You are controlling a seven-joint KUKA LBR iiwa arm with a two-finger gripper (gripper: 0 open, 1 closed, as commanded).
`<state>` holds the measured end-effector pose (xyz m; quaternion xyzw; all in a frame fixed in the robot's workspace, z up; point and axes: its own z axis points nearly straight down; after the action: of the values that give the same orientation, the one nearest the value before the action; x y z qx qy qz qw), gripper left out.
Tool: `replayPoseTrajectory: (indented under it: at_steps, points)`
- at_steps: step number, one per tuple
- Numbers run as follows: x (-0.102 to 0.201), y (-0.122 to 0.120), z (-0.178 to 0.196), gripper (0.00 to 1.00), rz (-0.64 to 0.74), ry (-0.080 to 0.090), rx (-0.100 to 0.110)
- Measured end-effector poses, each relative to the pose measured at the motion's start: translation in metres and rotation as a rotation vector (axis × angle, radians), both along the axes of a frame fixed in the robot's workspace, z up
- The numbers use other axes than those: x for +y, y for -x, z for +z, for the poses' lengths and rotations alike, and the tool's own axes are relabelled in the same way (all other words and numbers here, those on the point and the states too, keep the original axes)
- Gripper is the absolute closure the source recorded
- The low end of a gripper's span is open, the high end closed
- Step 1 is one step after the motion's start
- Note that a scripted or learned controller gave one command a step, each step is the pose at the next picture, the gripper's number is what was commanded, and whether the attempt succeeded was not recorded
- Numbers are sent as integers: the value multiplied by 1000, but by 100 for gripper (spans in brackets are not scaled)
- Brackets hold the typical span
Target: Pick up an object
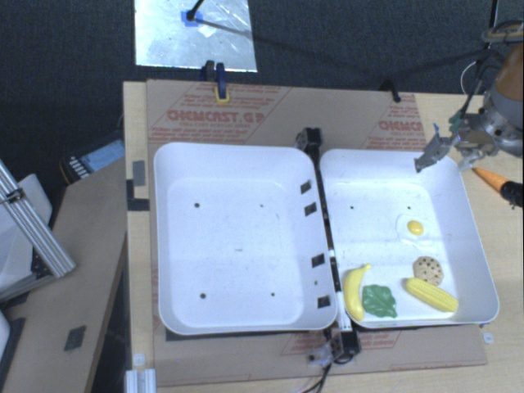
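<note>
While arm hovered over right bin [471, 219] far corner, end effector [449, 150] hung with fingers spread, gripping nothing. Fried egg [413, 228], cookie [427, 269], corn cob [431, 295], banana [354, 292], green leaf [379, 300] lay along near side.

In the right bin [467, 211]: fried egg [413, 228] at centre; banana [354, 291], green leaf [379, 300], cookie [427, 269] and corn cob [431, 295] toward six o'clock.

Even, bright overhead light washed the white bins [237, 244] nearly shadowless, a foil sheet [195, 23] glared, and detail stayed soft.
</note>
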<state>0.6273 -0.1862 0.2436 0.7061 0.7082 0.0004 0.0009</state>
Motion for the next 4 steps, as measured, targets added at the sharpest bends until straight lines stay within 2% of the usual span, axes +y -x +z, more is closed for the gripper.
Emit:
replayPoseTrajectory:
  at_steps: [1,2,3,4]
  points:
    - [32,53,149,0,4,3,-17]
    - [93,108,303,0,7,1,-21]
    - [0,130,292,0,-10,3,-2]
    - [5,15,291,0,5,2,-5]
